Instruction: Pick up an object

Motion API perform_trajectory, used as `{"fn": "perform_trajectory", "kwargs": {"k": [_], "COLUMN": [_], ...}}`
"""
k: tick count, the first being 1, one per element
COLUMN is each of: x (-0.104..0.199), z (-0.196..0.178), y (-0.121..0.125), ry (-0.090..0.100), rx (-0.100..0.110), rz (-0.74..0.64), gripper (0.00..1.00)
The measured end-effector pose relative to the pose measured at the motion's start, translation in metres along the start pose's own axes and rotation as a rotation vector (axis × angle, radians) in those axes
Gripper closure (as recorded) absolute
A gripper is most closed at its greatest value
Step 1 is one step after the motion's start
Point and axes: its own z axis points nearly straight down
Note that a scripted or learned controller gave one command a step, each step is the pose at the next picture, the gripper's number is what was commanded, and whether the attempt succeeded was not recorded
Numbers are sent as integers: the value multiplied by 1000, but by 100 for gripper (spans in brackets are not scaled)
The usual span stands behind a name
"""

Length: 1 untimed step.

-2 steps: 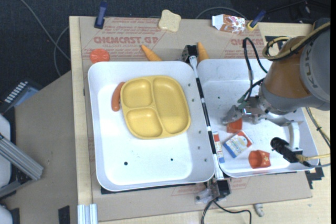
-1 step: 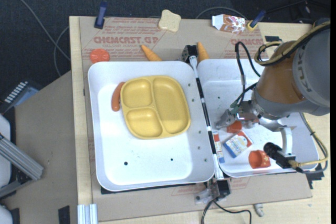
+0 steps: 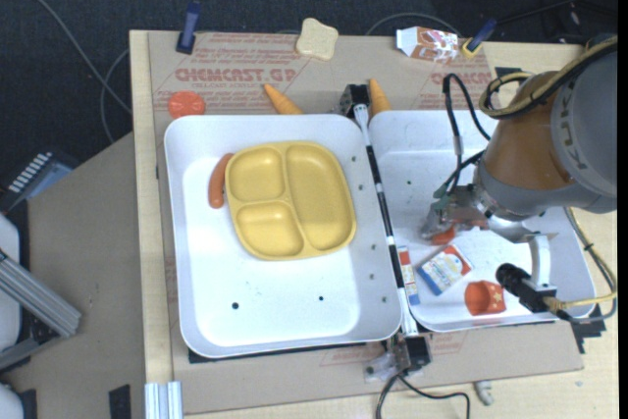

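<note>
Small red object [image 3: 443, 235], the likeliest target, lies in the right bin [image 3: 412, 162] just beyond the carton [image 3: 442, 270] and directly beneath the tool [image 3: 449, 216]. The wrist housing masks the opening, so it cannot be told whether the tool is set wide or narrow, or grips anything. Probable failure modes: the piece is low and small, so a closure placed slightly off could skid it across the smooth bin floor. A descent drifting toward the carton could nip the carton's edge instead, or take both together. Contents of the right bin: the carton, an orange-red lump [image 3: 484, 297] just right of and nearer than the carton, and a thin strip [image 3: 405, 272] just left of the carton against the bin wall. Contents of the left bin [image 3: 275, 299]: a yellow divided plate [image 3: 291, 199] well left of the carton and a sausage [image 3: 216, 182] farther left again, touching the plate's rim.
</note>
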Motion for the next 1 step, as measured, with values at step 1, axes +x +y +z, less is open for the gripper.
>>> {"fn": "perform_trajectory", "kwargs": {"k": [1], "x": [68], "z": [-91], "y": [37], "ry": [0], "rx": [-3], "rz": [-3], "gripper": [100]}}
